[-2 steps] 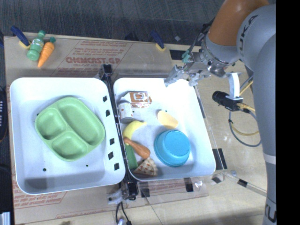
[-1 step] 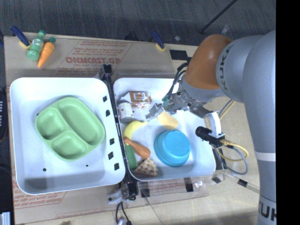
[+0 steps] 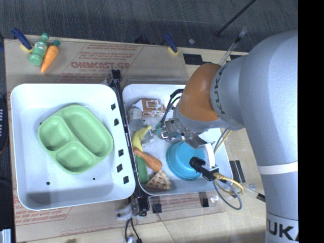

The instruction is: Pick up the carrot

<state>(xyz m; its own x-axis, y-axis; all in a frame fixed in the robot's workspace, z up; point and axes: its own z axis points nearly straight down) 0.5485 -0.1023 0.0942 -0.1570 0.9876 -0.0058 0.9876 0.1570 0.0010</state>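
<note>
You have two white bins side by side: the left bin [image 3: 20,151] holds one green divided plate [image 3: 75,137] with three compartments, and the right bin [image 3: 132,92] holds the clutter. In that right bin you can count one carrot [image 3: 150,160], lying on its side near the bin's left wall toward the front, slanting from upper left to lower right; one banana [image 3: 138,138] just above it, its lower end close to the carrot's upper end; one dark green item [image 3: 143,173] along the wall just beside the carrot; one wedge-shaped brownish item [image 3: 159,180] at the front edge; one blue bowl [image 3: 182,161] to the carrot's right; and one small printed packet [image 3: 152,107] near the back. Outside the bins, on the cardboard at the back left, you will see a second carrot toy [image 3: 49,57] next to one green bottle [image 3: 38,52]. The gripper [image 3: 167,130] sits low in the right bin, between the banana and the bowl, above and to the right of the carrot, under the orange band of the arm [image 3: 200,97]. You cannot tell from this angle how it is set, and nothing can be seen caught in it.
</note>
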